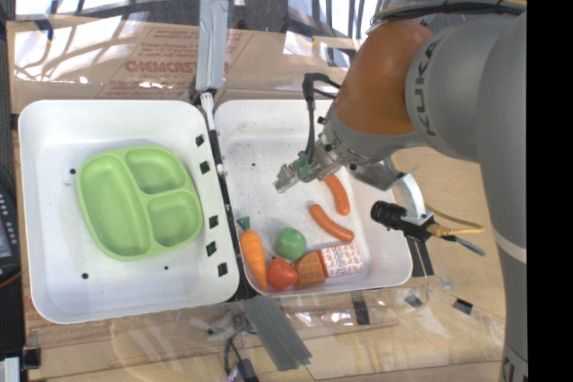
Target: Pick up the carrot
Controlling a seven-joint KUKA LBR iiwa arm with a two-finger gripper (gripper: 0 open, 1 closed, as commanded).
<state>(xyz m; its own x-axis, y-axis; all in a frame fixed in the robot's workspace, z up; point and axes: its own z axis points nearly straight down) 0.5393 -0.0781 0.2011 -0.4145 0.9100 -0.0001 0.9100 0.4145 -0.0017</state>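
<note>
In the right-hand bin (269, 125), the gripper (295, 174) hangs over bare floor near the middle, apart from every toy in it. How its jaws stand cannot be told: the tip is small and partly masked by the wrist, and nothing is visibly caught there. The carrot (253, 256) lies against the bin's left wall at the near corner, orange body pointing toward the camera, its green top at the far end. A red tomato-like piece (281, 274) touches it at the near end, a green round piece (290, 242) sits just beside it, and a small carton (331, 263) lies further right. Two sausages (337, 194) lie near the gripper and well apart from the carrot.

The step in hand looks like the approach. To do it well, the arm would need to travel toward the near left corner and come down over the carrot's middle, with the fingers closing across its narrow width rather than along its length. The wall on one side and the tomato on the other leave little room, so a finger would probably have to slip between carrot and wall; aiming at the far half, away from the tomato, seems the safer choice.

The orange-banded arm (394, 85) covers the bin's far right corner. The left bin holds a green divided plate (139, 201).
</note>
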